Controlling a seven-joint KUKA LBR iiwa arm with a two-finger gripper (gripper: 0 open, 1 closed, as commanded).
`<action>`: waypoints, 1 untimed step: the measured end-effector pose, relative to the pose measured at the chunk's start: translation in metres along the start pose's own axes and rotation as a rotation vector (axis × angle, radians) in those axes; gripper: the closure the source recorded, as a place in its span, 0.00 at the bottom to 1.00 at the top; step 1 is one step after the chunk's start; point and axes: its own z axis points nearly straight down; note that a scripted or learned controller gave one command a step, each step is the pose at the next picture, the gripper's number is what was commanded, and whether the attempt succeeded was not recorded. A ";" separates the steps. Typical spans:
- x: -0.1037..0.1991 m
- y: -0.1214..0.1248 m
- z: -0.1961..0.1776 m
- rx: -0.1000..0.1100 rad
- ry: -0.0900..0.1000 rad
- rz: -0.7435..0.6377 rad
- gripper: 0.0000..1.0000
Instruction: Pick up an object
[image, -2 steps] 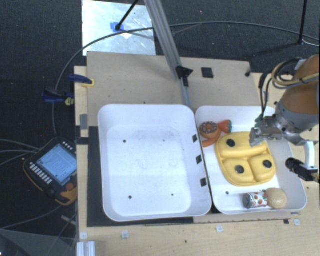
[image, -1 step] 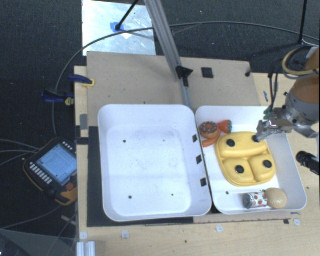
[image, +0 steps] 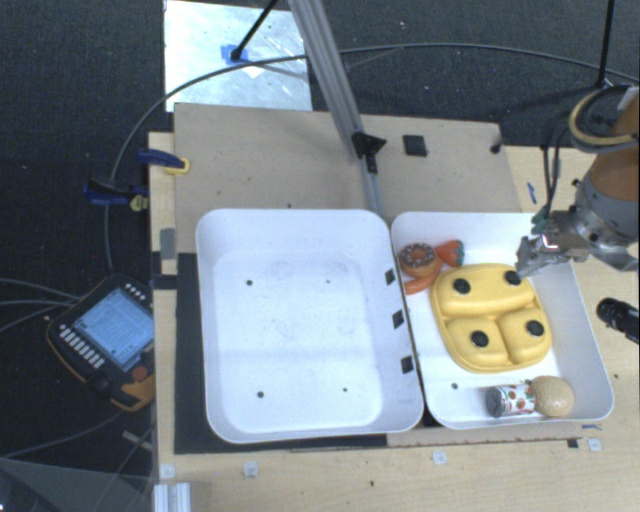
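Along the lower edge of the right bin, nearest the camera, a small printed can lies on its side, touching a tan, egg-shaped object to its right. Just above them, filling the middle of that bin, sits a yellow moulded tray with three lobes, each marked by a dark round spot. Up and left of the tray, against the bin's left wall, a brown doughnut-like toy rests beside an orange-red piece; what that piece is cannot be told.

At the upper right corner of the yellow tray hangs the gripper, reaching in from the right of the frame on the grey arm with its orange band. Its tip is just beside the tray's upper right lobe, at that lobe's edge rather than around it, and nothing shows between the fingers. Whether they are spread or pressed together cannot be told at this size.

Left of centre lies the second white bin. Farther left, off the bench, a handheld control pendant with a lit screen lies on the dark floor.
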 end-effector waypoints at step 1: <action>0.055 -0.002 0.011 0.003 0.002 -0.005 1.00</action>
